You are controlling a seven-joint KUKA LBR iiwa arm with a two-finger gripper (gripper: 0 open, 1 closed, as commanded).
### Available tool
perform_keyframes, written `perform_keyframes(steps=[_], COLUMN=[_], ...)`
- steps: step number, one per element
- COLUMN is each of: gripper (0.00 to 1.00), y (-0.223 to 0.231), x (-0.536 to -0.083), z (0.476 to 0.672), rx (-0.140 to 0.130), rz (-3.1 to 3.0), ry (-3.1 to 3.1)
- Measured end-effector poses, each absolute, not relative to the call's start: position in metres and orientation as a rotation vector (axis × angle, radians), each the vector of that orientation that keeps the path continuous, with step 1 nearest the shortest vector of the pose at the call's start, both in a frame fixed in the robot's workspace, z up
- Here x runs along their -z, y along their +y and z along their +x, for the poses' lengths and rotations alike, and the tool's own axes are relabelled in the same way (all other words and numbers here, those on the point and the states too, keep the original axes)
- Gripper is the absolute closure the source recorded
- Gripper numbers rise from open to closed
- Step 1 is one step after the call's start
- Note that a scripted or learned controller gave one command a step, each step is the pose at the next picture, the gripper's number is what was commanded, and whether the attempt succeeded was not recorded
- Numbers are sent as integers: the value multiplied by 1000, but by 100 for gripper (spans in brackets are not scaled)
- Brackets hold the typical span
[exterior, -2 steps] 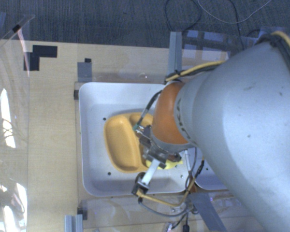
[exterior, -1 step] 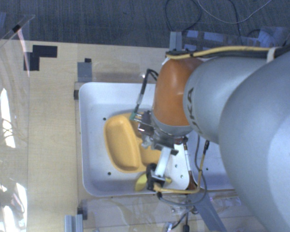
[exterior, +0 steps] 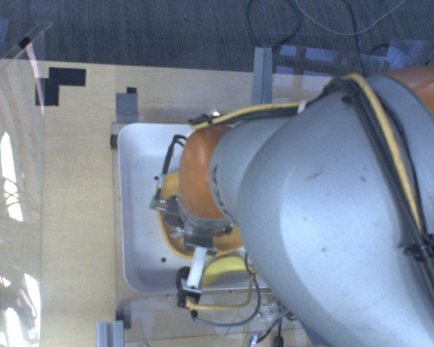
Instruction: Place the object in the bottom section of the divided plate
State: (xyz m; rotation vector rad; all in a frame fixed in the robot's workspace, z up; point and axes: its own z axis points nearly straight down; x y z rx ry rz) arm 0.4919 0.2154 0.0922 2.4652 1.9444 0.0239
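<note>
My grey arm fills the right and middle of the camera view and reaches down into the left white bin (exterior: 134,194). Beneath the orange wrist band a yellow divided plate (exterior: 168,231) shows only as a curved rim on the wrist's left and lower side. A pale yellow, banana-like object (exterior: 224,269) lies at the bin's near edge, just right of the wrist's lower end. The gripper itself is hidden under the wrist and arm, so the plate's sections and anything between the fingers cannot be seen.
Black and yellow cables (exterior: 224,306) loop off the wrist over the bin's near rim. A clear acrylic panel (exterior: 14,194) stands at the left of the wooden bench. Metal posts (exterior: 127,105) stand at the bin's corners. The right bin is hidden by the arm.
</note>
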Motion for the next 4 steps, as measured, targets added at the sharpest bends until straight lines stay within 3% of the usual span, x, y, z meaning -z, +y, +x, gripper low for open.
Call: perform_keyframes(steps=[2, 3, 4], gripper=[0, 0, 0], y=[228, 212, 230], x=[-93, -94, -93], z=[496, 494, 496], rx=[-26, -44, -28], rz=[2110, 2445, 2155], ry=[2308, 1969, 2268])
